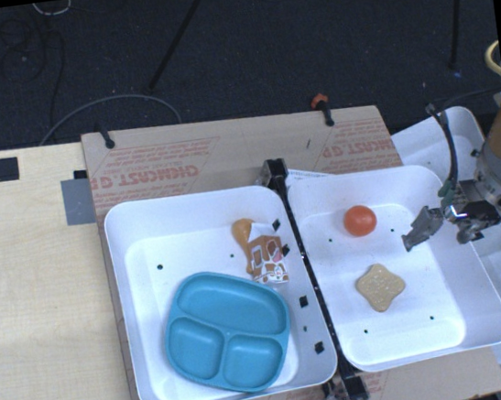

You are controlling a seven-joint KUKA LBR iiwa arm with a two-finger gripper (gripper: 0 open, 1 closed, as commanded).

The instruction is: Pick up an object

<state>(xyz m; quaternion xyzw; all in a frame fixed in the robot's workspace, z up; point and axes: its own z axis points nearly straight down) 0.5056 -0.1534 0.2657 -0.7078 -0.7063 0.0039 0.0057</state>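
Observation:
In the right bin (435, 330) lie an orange-red ball (360, 221) near the back and a tan toast-shaped piece (380, 286) in the middle. My gripper (443, 228) hovers at that bin's right rim, to the right of the ball and above-right of the toast piece. It is open, and one dark finger (418, 230) points left over the bin with nothing between the fingers. The left bin (134, 257) holds a blue divided plate (227, 332), a small brown-orange item (243, 232) and a patterned packet (266, 260).
A black divider (302, 270) runs between the two bins. Cardboard (226, 156) lies under the bins, with a clamp (320, 103) at its back edge. The arm and its cables (497, 178) occupy the right side.

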